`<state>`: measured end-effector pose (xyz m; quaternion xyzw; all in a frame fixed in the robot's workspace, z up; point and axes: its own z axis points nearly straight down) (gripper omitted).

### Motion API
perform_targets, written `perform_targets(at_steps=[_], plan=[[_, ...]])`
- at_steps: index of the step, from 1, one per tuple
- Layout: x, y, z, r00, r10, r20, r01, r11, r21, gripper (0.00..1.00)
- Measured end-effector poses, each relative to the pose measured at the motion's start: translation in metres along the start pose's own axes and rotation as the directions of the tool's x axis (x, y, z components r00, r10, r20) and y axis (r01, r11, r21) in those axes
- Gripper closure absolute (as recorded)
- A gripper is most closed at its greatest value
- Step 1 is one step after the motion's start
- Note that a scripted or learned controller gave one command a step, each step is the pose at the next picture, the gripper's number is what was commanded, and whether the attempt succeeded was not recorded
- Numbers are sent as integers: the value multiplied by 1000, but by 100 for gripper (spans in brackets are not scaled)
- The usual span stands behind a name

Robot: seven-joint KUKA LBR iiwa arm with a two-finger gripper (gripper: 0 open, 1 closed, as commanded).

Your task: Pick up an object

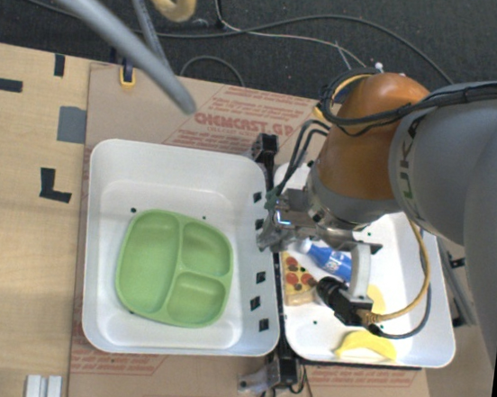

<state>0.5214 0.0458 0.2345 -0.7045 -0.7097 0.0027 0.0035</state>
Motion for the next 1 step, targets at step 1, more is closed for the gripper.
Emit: perform_targets(at_steps=[1], plan=[[47, -4, 21, 1000, 2, 2, -2, 1000, 3, 100]])
